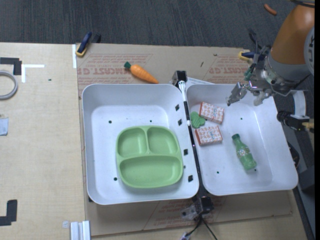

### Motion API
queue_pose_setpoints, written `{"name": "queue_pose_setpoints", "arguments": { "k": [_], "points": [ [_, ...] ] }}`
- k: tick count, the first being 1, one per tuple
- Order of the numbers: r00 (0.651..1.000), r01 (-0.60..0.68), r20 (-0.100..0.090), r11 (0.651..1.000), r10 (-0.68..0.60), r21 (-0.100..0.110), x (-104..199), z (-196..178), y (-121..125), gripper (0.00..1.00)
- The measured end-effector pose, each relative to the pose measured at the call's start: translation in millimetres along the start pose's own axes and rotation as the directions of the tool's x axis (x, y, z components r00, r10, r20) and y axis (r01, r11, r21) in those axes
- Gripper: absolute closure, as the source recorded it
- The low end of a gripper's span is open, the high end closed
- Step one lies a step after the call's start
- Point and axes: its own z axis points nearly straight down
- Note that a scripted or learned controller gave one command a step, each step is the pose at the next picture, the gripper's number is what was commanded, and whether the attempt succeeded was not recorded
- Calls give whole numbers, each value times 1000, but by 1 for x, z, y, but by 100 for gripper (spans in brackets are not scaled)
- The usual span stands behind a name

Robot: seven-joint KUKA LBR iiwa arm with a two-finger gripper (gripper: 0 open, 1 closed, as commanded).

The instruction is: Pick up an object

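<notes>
Camera view: gripper fingers spread, holding nothing, above right bin; boxes, green bottle nearby.

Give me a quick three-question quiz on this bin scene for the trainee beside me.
1. True or false: the green plate lies in the left bin.
2. Which thing lies outside both bins? A) bottle B) carrot C) a patterned box
3. Fill in: the gripper is above the ___ bin, with nothing between its fingers.

Key: 1 true; 2 B; 3 right.
</notes>
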Motion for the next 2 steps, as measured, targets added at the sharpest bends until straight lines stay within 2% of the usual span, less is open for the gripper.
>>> {"name": "queue_pose_setpoints", "arguments": {
  "k": [1,2],
  "points": [
    [999,-32,0,999,32,0,39,57,-53,0],
    [993,118,0,993,-118,0,104,17,36,0]
  ]
}}
